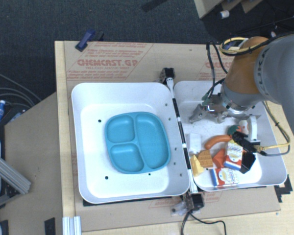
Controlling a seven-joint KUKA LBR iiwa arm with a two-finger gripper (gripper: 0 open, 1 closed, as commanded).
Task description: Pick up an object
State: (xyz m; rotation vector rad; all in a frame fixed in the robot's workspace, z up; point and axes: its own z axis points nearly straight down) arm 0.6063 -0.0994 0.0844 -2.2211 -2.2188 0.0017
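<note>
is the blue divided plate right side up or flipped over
Right side up. The blue divided plate lies flat in the left bin, its three compartments showing as hollows facing the camera.

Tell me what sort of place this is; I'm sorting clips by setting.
Probably a robotics lab test bench: a grey and orange arm reaches over two white bins, one holding a blue divided plate, the other a pile of small toy-like items, with cables on the carpet.

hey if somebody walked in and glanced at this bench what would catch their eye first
Probably the blue divided plate, lying alone in the left bin. Next, the grey arm with its orange band reaching into the right bin, where a heap of small colourful items crowds the near end.
</note>
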